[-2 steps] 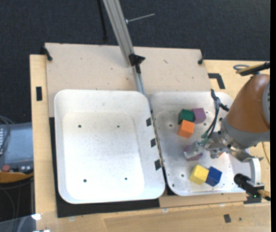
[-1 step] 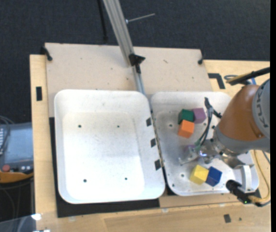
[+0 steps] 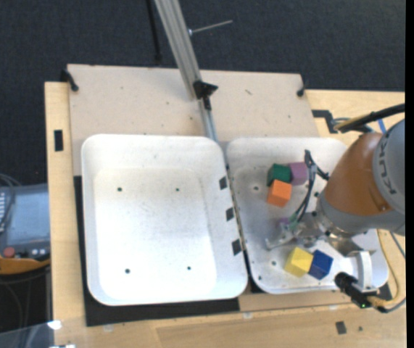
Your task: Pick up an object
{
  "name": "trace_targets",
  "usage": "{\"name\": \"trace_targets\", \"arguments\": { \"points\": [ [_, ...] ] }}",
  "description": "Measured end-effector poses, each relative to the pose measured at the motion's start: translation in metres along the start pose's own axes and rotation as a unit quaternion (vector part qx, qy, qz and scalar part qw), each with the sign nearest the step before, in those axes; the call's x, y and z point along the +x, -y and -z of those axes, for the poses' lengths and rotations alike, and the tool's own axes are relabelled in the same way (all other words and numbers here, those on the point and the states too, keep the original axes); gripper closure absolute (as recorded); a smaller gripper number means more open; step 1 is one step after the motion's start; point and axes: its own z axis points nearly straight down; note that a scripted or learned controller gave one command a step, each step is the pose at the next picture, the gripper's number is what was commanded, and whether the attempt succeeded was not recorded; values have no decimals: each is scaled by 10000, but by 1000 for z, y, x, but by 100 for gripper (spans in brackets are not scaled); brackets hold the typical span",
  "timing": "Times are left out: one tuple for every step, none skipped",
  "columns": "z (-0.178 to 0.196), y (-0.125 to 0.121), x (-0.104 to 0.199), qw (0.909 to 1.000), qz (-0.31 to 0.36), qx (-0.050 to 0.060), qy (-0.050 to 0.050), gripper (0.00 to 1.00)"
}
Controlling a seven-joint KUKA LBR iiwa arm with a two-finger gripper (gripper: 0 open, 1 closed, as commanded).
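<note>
You are looking down on two white bins sitting side by side on a bench. The left bin is lying to the left of the right bin, their rims nearly touching. In the right bin, a green block is resting against an orange block, with a purple block just beside the green one. Nearer the front, a yellow block is touching a blue block. The gripper is hanging just above those two; its fingers seem to be gripping nothing, though you cannot tell their spread. The arm is reaching in from the right.
</note>
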Motion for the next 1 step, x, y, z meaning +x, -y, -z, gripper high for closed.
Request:
{"name": "trace_targets", "arguments": {
  "points": [
    [11,-1,-1,10000,-24,-19,3,100]
  ]
}}
